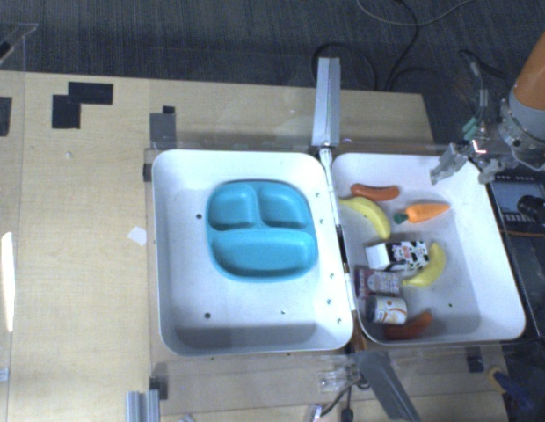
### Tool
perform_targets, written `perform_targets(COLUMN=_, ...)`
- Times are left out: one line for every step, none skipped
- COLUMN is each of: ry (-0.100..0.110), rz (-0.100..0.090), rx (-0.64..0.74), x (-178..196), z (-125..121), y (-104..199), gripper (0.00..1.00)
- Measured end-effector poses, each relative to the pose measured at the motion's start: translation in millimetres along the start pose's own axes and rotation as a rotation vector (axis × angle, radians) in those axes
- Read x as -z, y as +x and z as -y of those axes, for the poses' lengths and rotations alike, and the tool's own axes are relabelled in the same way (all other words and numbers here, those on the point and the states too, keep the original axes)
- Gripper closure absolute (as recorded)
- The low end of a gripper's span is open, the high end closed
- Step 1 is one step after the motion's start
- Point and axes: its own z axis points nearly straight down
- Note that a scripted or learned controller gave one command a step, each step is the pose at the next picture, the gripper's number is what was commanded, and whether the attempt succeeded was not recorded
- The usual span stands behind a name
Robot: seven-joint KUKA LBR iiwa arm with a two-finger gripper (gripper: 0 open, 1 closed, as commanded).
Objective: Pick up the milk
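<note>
**benchwatcher:** so where's the milk sitting relative to you?

**me:** Reading left to right: the left bin (167, 262) has the blue tray (257, 229), not my concern. The milk (397, 254) is in the right bin (492, 262), lying on its side near the middle with its long axis roughly left-right, and a banana (428, 266) touching its right end. My hand (457, 156) hovers over that bin's back right corner, so the carton lies forward and to the left of it, well apart.

**benchwatcher:** hand open?

**me:** Honestly can't tell, it's too blurry. Nothing visibly in it.
</note>
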Motion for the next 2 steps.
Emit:
perform_targets(ry=-0.019, rz=0.001, rx=-0.237, x=-123.4, z=-3.1, y=65.0, gripper=0.0)
perform_targets(ry=-0.008, rz=-0.001, rx=-0.407, x=-140.5, z=100.8, y=82.6, gripper=0.0)
